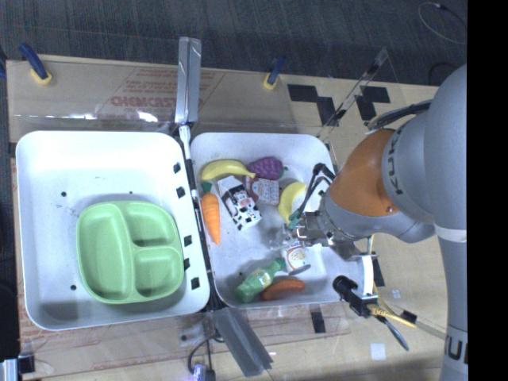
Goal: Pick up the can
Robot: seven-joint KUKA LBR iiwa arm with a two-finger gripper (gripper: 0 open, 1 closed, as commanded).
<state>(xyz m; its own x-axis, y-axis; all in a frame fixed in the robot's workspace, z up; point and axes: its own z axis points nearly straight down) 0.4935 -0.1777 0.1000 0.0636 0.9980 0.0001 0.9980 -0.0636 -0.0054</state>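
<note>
The grey arm with orange band [381,185] reaches from the right over the right white bin [238,145]; its gripper [305,232] hangs just above the small round red-and-white can [297,257] near the bin's near-right side. Gripper state: cannot tell.

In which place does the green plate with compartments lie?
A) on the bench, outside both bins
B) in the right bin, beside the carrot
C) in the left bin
C: the green plate lies in the left bin, while the carrot lies in the right bin.
</note>
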